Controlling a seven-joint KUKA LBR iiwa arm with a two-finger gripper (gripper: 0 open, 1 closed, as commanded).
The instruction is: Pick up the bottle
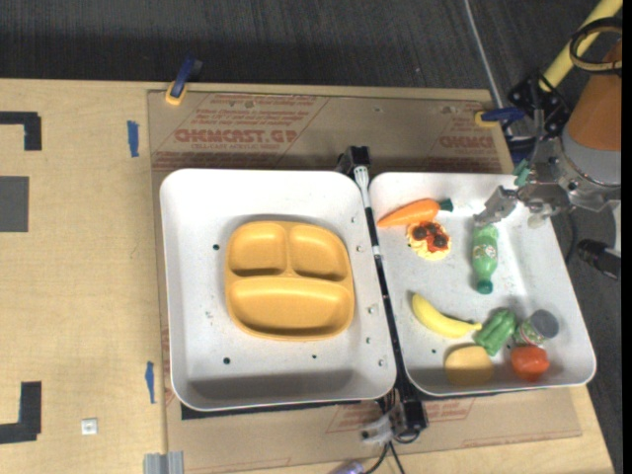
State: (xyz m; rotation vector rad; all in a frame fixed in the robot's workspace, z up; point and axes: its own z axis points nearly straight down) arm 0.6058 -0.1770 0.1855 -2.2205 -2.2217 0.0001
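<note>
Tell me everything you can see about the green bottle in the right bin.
The bottle is small, translucent green and plastic-looking, with a pale label around its middle and a darker green cap at its lower end. It lies on its side on the floor of the right bin, long axis running roughly up and down the view, cap toward the banana. It lies apart from the other items. The claw hangs just above its upper end; whether it touches the bottle cannot be told.

Evenly and brightly lit from above, with soft, short shadows. Mild glare on the white bin (553, 265) floor below the gripper (504, 205). Slightly soft focus throughout; orange band (597, 117) beside it blurred.
</note>
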